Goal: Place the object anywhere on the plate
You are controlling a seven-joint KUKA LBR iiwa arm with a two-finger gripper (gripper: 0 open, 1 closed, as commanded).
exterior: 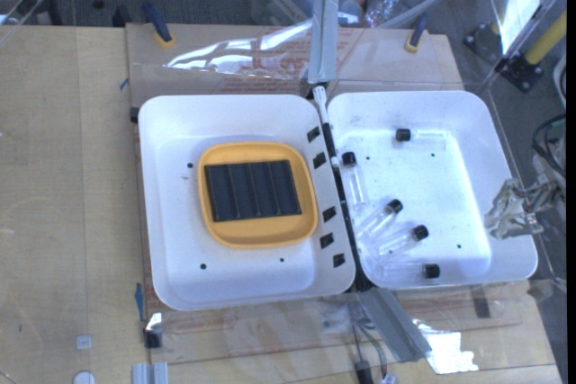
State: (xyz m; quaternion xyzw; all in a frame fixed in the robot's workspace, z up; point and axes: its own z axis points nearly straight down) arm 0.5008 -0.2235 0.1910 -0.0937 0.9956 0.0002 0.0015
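While the claw point(515, 209) is hanging out at the far right rim of the right bin point(468, 117), the clear vials are all sitting loose on that bin's floor, so nothing is being carried anywhere yet. Honestly I can't tell what the claw is doing grip-wise; it's a shiny tangle against the bin edge and too small to read.

Layout makes sense for a transfer job: the yellow plate point(258, 230) is parked in the middle of the left bin point(171, 265), flat and wide open from above, with a dark ribbed insert point(251, 191) sitting in it. So anything dropped there is landing on the plate pretty much wherever.

As for the object, I'm guessing it's one of the small see-through vials with black caps. A few are bunching up near the divider, like the capped one point(385, 212) lying on its side and tilted, another point(412, 236) just below it, and one point(425, 271) near the front wall. One black cap point(402, 135) is sitting off alone toward the back. They're clear plastic, so they're blending into the white floor and look slippery and prone to rolling.
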